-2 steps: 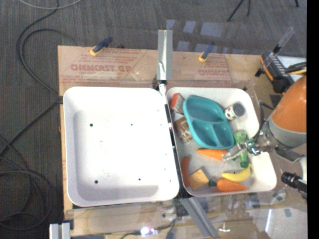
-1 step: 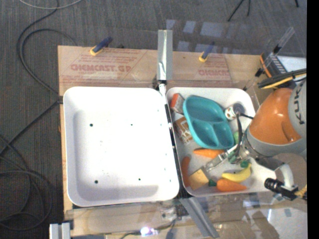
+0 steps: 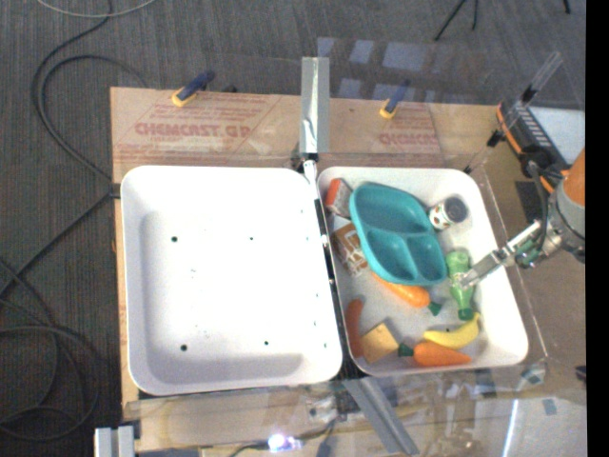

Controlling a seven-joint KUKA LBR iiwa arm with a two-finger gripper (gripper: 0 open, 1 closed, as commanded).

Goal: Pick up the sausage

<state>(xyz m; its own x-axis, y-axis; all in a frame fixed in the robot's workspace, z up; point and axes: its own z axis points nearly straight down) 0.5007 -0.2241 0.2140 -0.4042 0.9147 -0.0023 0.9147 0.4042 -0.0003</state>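
My fingers [image 3: 466,276], state unclear, hover by the green bottle [image 3: 461,288]; the sausage [image 3: 353,320] lies leftward, long axis near-upright in view.

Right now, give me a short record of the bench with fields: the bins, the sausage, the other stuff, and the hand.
left bin: white, bare floor with a few dark specks
right bin: white, holds the clutter
sausage: reddish brown, lower left of right bin, beside a tan block
other items: teal divided dish, two carrots, banana, green bottle
hand: over the right bin's right side, at the green bottle
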